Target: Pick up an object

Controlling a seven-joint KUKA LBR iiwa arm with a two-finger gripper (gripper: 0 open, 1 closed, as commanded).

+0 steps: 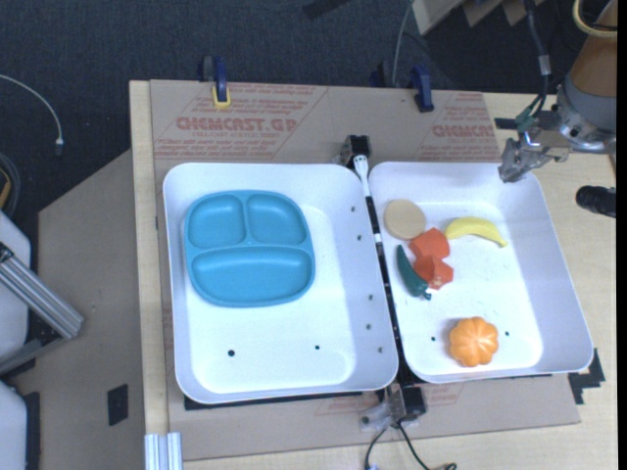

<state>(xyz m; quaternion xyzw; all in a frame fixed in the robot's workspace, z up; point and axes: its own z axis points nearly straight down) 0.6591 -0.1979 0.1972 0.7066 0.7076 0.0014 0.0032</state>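
The tool [513, 167] hangs over the far right corner of the right bin [558, 262], just above the rim, and from here I cannot tell its state; it is small and glinting, and nothing I can make out sits in it. The things it might pick up lie in that same bin: a yellow banana [475, 231] nearest the tool, a tan disc [404, 218] beside it, a red piece [432, 256] touching a dark green one [412, 273], and an orange pumpkin-like thing [473, 341] alone toward the near edge. The left bin [265, 370] holds a blue divided plate [251, 248].

The risk, as I judge it, is twofold. A straight drop from this spot would meet the bin wall or bare floor, not an object. And going for the red and green pair, pressed together as they are, could catch both or nudge one aside; the curved banana may roll off a poor pinch.
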